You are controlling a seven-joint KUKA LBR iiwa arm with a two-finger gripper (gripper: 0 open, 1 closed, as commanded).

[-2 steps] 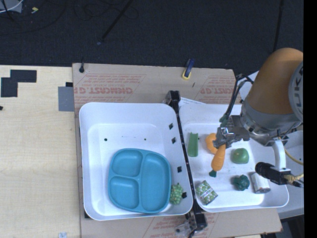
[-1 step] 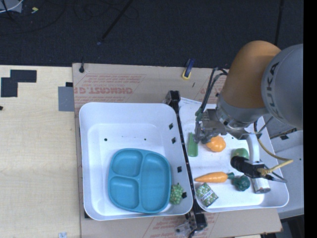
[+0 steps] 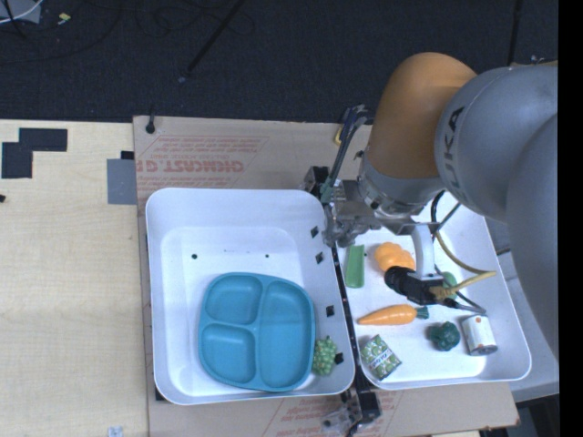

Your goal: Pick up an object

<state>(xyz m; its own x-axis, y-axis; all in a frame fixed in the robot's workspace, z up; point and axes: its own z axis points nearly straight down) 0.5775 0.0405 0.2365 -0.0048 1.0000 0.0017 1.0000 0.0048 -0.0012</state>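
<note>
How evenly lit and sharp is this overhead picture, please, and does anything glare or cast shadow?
In the camera view, light is soft and even; the white bins look bright without blown glare; the arm throws a mild shadow over the right bin's upper end; the blue tray and carrot are fairly sharp; the floor above stays dark.

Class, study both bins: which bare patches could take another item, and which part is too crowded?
Free: the left bin floor behind the blue divided plate, up to its back wall. Crowded: the right bin, where carrot, green block, packet and can cluster under the arm.
</note>
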